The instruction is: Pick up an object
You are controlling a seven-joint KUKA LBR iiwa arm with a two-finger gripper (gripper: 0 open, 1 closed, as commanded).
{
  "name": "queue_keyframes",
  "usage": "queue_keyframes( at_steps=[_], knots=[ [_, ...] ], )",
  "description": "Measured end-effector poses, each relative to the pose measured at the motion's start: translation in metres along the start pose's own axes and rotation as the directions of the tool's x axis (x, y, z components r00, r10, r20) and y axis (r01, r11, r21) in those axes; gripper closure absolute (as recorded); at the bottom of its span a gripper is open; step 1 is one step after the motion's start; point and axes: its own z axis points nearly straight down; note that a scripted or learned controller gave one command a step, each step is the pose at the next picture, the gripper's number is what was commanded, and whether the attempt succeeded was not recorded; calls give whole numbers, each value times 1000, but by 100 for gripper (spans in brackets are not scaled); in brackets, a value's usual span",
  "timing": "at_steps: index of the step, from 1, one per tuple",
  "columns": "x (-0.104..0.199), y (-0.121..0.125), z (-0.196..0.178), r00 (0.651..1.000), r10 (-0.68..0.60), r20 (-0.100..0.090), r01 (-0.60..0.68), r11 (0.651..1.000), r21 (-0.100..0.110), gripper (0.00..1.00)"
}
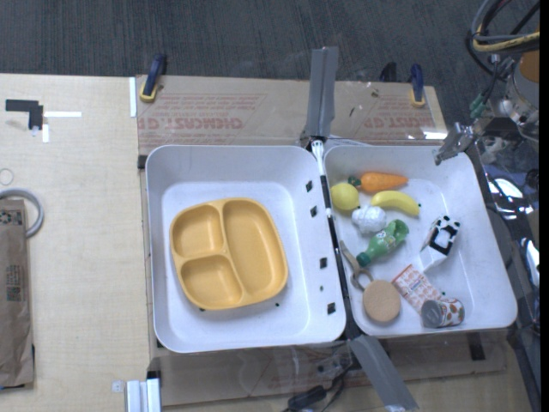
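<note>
Task status: no pickup is showing yet; every object is lying in a bin, and nothing is being lifted clear.
Arm: the grey arm hardware point(515, 93) is sitting at the tabletop's far right corner, outside the right bin's far right corner.
Claw: a small metal tip point(452, 142) is hanging just over the right bin's far right rim; whether it is open, closed or gripping cannot be told.
Left bin: the shallow white left bin point(163, 230) is carrying one yellow three-compartment plastic plate point(228, 253), lying flat near its centre.
Right bin: the shallow white right bin point(489, 230) is carrying all the candidate objects.
Far edge group: an orange toy carrot point(383, 180) is lying nearest the far rim, with a yellow toy lemon point(344, 196) and a yellow toy banana point(395, 202) just beside it.
Centre group: a white lumpy toy point(370, 219) is touching a green toy bottle point(383, 241); a black-and-white carton point(443, 236) is lying towards the right edge.
Near edge group: a tan round disc point(382, 301), a red-and-white packet point(415, 286) and a small grey can point(443, 313) are lying near the near rim.
Remaining work: judged from this layout, the whole sequence is outstanding, namely selecting an object, descending, closing and lifting.
Nearest candidate: the toy carrot and the carton are lying closest to the metal tip.
</note>
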Motion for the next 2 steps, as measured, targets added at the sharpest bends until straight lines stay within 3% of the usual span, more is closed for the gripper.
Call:
queue_keyframes(
  at_steps=[1,2],
  knots=[
    [43,7,81,997,-74,0,74,997,0,0],
    [26,-7,57,967,-254,1,254,967,-2,0]
  ],
)
